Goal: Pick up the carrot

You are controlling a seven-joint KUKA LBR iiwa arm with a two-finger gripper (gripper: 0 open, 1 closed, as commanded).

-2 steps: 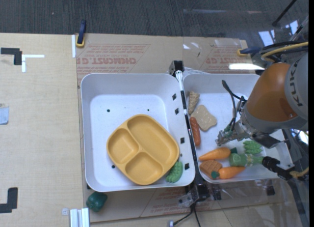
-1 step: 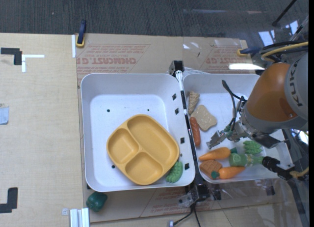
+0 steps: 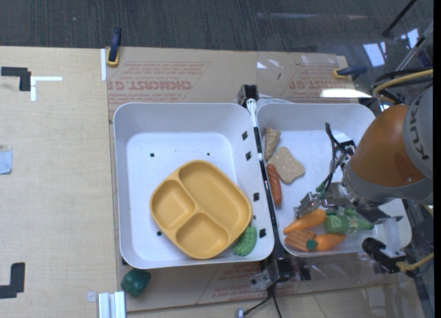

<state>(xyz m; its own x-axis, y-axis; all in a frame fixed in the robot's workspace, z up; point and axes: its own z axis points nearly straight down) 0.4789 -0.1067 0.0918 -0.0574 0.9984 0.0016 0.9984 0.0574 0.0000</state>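
— What is seen from the camera view above the bench?

— Two white bins are set side by side. In the left bin (image 3: 131, 172) a yellow divided plate (image 3: 200, 208) is laid, with a green bumpy vegetable (image 3: 245, 241) tucked against its lower right edge. A dark green pepper-like item (image 3: 136, 281) is seen outside that bin, on the bench just below its lower left corner.

— And the right bin?

— In the right bin (image 3: 310, 120) a slice of bread (image 3: 287, 165) is laid near the middle, with a pale ridged piece (image 3: 271, 142) above it and a red sausage (image 3: 275, 184) alongside the left wall. The carrot (image 3: 306, 223) is found at the bin's lower edge — orange, lying tilted, its thick end toward the gripper. A second orange piece with a green top (image 3: 324, 242) is placed just below it, resting on a pale orange slice (image 3: 295, 241).

— Where is the gripper?

— The gripper (image 3: 324, 203) is lowered into the right bin, right at the carrot's upper end, beside a green item (image 3: 342, 224). Whether anything is clasped cannot be told — the tips are lost in clutter beneath the wrist.
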